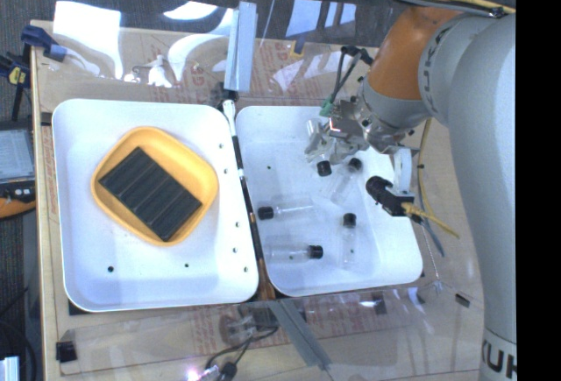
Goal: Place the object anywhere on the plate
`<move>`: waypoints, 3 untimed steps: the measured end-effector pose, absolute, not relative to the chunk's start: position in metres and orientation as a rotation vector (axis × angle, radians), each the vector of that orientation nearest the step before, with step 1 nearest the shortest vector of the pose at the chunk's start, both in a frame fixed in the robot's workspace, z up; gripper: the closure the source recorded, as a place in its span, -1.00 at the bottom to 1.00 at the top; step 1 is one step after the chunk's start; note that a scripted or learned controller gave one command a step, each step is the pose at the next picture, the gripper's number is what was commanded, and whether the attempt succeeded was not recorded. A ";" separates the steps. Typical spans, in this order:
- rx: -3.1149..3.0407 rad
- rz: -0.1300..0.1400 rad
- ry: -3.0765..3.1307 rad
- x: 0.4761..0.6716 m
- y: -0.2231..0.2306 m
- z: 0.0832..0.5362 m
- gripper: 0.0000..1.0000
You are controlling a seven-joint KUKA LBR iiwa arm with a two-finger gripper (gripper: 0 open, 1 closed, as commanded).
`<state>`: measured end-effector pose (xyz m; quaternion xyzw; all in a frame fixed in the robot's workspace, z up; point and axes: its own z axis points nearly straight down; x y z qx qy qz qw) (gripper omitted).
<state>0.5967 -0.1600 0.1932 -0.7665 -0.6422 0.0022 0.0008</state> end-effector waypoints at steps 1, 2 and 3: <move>-2.305 0.003 -2.132 0.600 -0.093 0.217 1.00; -2.026 0.007 -2.394 0.616 -0.031 0.191 1.00; -1.886 0.008 -2.505 0.610 0.000 0.190 1.00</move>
